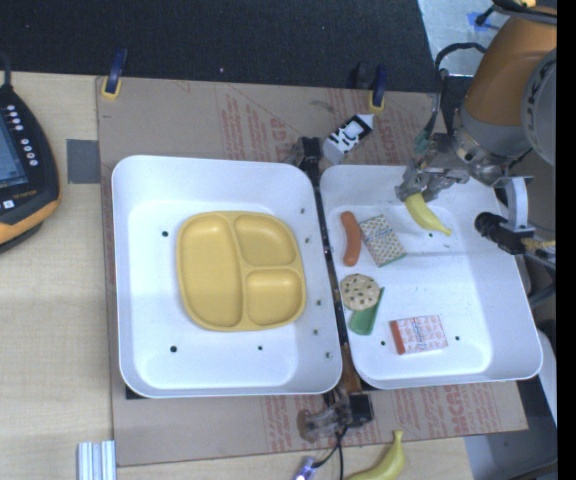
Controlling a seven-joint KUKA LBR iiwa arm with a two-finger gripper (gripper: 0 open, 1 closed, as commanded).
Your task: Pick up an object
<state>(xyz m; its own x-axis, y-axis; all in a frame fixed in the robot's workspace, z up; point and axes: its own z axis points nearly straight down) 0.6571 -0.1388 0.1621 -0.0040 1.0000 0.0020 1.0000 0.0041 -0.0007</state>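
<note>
Camera view puts your end effector point(420, 190) at the frame's upper right, clenched on the toy banana point(426, 214) above the right bin point(488, 308); next, lift it straight up.

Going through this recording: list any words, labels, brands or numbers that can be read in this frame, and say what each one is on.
None can be read.
Cardboard sheet under the bins: red print, too blurred to read.
Red-and-white packet in the right bin: print too small to read.
Patterned packet: no legible text.
Black-and-white item above the bins: markings unreadable.
Handheld pendant at left: lit screen, contents too small to read.
</note>
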